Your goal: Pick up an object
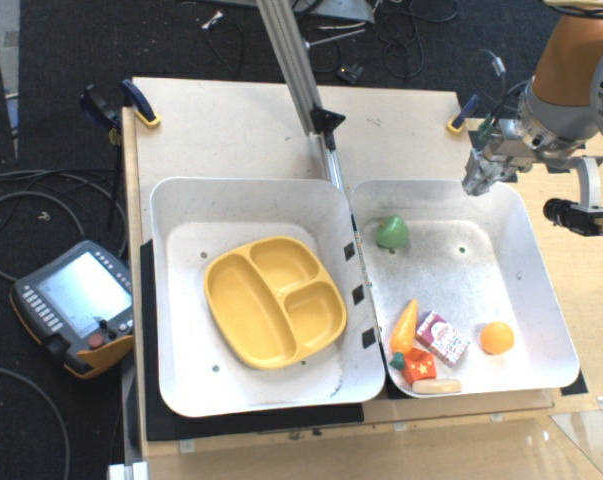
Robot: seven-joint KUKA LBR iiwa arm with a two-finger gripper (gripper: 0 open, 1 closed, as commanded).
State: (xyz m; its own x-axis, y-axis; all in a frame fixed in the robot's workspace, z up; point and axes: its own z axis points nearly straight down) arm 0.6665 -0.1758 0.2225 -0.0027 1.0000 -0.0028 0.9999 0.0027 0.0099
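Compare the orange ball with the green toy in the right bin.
The orange ball is round and orange; the green toy is green and pear-like. The orange ball lies near the front right, close to the pink box; the green toy sits alone near the left wall. Both rest in the right bin.

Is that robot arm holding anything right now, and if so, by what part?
Nothing seems held. The gripper hangs over the right bin's far rim, apart from the green toy, carrot, box and orange ball.

We see our gripper (480, 180) over the right bin's (541, 268) far edge; a green pepper (392, 232) near its far-left corner, and a yellow plate (274, 299) in the left bin (171, 268).
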